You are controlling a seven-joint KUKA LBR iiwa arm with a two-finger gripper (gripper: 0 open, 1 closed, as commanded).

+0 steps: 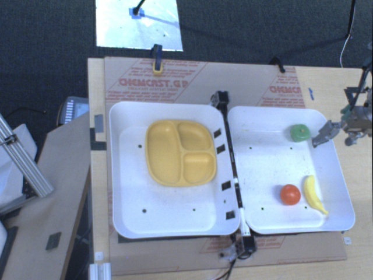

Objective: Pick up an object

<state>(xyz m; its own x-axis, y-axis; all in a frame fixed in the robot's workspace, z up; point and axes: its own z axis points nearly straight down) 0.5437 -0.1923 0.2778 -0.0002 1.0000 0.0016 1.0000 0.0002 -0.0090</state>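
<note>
Camera view: gripper (pixel 322 135), finger state impossible to tell, hovers beside a small green fruit (pixel 300 133), probably light, rigid, slippery plastic, best pinched across its rounded middle.

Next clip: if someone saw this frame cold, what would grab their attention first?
Probably the big yellow divided plate, alone in the middle of the left bin. Next, the bright items in the right bin: a green object near its far right corner, and an orange-red ball beside a banana near the front right. The gripper reaches in at the right edge, just right of the green object.
</note>
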